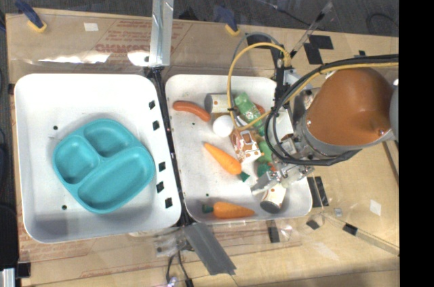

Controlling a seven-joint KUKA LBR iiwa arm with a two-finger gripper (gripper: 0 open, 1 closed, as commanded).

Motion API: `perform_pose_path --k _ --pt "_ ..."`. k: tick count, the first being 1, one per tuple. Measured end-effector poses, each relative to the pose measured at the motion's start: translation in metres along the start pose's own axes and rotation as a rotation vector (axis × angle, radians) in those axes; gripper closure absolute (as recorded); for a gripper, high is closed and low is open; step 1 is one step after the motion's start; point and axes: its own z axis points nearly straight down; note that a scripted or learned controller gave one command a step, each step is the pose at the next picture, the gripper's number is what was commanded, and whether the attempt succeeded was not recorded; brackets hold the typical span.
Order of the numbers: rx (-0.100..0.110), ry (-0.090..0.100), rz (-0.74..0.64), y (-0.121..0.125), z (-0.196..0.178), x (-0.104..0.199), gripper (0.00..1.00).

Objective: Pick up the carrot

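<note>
Claw: the claw [271, 182] hangs low over the near right part of the right bin [182, 143], beneath the grey arm [342, 112] with its orange band; whether it is open or closed I cannot tell, and nothing can be made out in its grip.
Beside the claw: a small white cup [273, 195] lies just near of it, tipped on its side.
Carrots: one carrot [223, 156] lies aslant mid-bin, just left of the claw; a second carrot [230, 211] lies along the near wall.
Clutter: a white egg [222, 125], an orange-red sausage-like piece [192, 109], a green packet [245, 107] and a brown-and-white printed item [244, 141] crowd the far middle of the bin.
Left bin: the left bin [41, 109] holds a teal divided plate [102, 163].
Counter: the counter [203, 34] is cardboard brown.
</note>
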Motion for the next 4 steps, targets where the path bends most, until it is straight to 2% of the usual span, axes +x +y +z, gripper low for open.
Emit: perform_pose_path --k 1,2,3,4 --pt "0.006 0.001 -0.013 -0.013 0.057 -0.063 0.00" --pt "0.004 0.003 -0.351 -0.030 0.056 -0.080 0.00" --pt "0.002 0.002 -0.500 -0.075 0.056 -0.094 0.00" --pt "0.001 0.002 -0.693 -0.132 0.052 -0.100 0.00"
